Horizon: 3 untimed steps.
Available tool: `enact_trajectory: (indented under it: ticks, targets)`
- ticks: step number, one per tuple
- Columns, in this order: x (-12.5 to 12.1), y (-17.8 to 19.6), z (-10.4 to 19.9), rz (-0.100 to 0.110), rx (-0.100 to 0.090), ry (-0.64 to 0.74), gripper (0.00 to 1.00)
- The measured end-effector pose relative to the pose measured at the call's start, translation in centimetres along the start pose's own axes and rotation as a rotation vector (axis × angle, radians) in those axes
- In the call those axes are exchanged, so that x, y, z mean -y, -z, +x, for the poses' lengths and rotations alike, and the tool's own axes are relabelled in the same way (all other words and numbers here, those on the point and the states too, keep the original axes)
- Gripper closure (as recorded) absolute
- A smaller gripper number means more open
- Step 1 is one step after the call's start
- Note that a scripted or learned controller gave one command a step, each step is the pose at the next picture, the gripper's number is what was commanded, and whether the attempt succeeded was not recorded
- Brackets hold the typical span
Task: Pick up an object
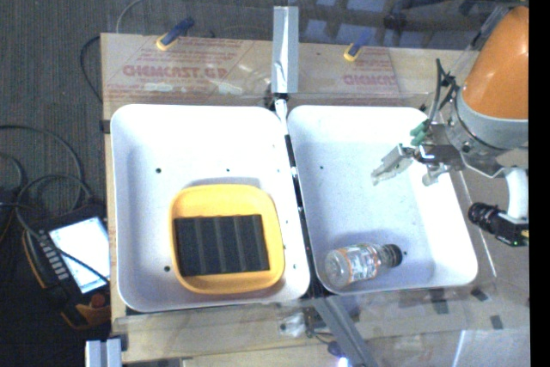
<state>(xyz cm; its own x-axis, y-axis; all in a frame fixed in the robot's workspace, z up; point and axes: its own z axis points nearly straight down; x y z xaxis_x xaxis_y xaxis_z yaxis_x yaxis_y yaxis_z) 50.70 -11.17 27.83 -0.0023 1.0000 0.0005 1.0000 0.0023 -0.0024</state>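
Observation:
A clear plastic bottle (361,262) with a dark cap lies on its side at the front of the right bin (344,150). A yellow, rounded-square object (227,238) with a dark ribbed top rests in the front part of the left bin (146,142). My gripper (411,169) hangs over the right half of the right bin, behind and to the right of the bottle and well apart from it. Its fingers (391,163) stand open with nothing between them.
A metal post (284,47) stands at the back where the two bins meet. The bins share a raised wall (294,185). The arm's orange band (503,64) looms at the right edge. Cables and a small screen device (73,249) lie on the floor to the left.

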Motion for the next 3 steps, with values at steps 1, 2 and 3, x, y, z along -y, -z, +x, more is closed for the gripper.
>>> enact_trajectory:
  ticks: [1,2,3]
  targets:
    - [2.2,2.7,-4.8,-0.003,0.001,-0.173,0.00]
    - [0.0,1.9,-9.9,-0.001,0.001,-0.211,0.00]
    - [1.4,11.4,-7.3,-0.002,0.002,-0.508,0.00]
